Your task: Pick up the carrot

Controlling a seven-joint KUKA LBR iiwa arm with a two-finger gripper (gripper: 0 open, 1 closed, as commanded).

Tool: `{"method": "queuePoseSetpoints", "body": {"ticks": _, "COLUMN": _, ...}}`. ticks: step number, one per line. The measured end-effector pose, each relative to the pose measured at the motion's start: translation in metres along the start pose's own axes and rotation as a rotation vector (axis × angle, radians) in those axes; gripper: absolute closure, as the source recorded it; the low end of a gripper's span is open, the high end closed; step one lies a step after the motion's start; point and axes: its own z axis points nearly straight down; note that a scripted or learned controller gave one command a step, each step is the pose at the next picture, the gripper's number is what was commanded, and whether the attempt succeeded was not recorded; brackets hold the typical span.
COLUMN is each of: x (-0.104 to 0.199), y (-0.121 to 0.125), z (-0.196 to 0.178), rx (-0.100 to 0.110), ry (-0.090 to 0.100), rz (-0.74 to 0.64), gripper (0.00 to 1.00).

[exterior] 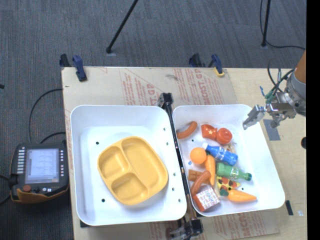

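End effector first: I see it at the right edge of my view, hanging above the upper right rim of the right bin, the grey arm reaching in behind it with cables looped about the wrist. Its fingers stand spread apart with nothing between them. I find the carrot low in that right bin, lying on its side near the front wall, point toward the right (well apart from the end effector). Around it lie a green bottle, a blue bottle, an orange ball and a sausage. The left bin holds a yellow divided plate. Both bins sit on a tan board surface held by blue clamps. Grey carpet lies beyond, with tripod legs on it and a control pendant at left.
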Motion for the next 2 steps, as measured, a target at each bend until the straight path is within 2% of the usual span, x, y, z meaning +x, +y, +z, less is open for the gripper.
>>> {"method": "queuePoseSetpoints", "body": {"ticks": 1, "x": 0.055, "y": -0.007, "z": 0.18, "rx": -0.006, "ry": -0.002, "rz": 0.086, "gripper": 0.0}}
{"method": "queuePoseSetpoints", "body": {"ticks": 2, "x": 0.103, "y": -0.035, "z": 0.181, "rx": -0.006, "ry": 0.0, "rz": 0.369, "gripper": 0.0}}
